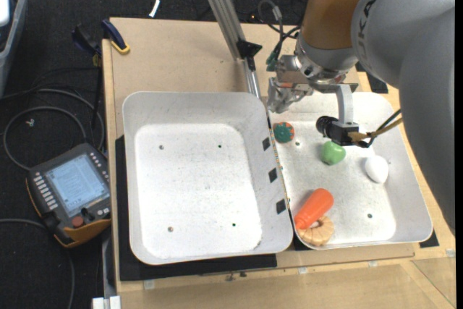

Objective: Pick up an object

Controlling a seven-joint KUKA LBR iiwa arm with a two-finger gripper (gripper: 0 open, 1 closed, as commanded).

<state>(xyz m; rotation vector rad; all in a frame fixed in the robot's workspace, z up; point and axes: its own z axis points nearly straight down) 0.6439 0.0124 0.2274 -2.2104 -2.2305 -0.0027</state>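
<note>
The right bin [405, 224] holds several small objects. A green and orange ball [283, 132] lies near its left wall. A green rounded piece [333, 153] sits mid-bin, and a white egg-shaped piece [376, 168] lies to its right. An orange carrot-like piece [314, 205] rests against a tan round piece [320, 231] at the front left corner. My gripper [281, 102] hangs at the bin's back left, just above and behind the green and orange ball. Nothing shows between its fingers.
The left bin [145, 112] lies beside the right one, sharing a raised divider [273, 163]. A slanted metal pole [221, 0] stands behind the bins. A teach pendant [69, 192] lies on the floor at left. My arm covers the right bin's back right.
</note>
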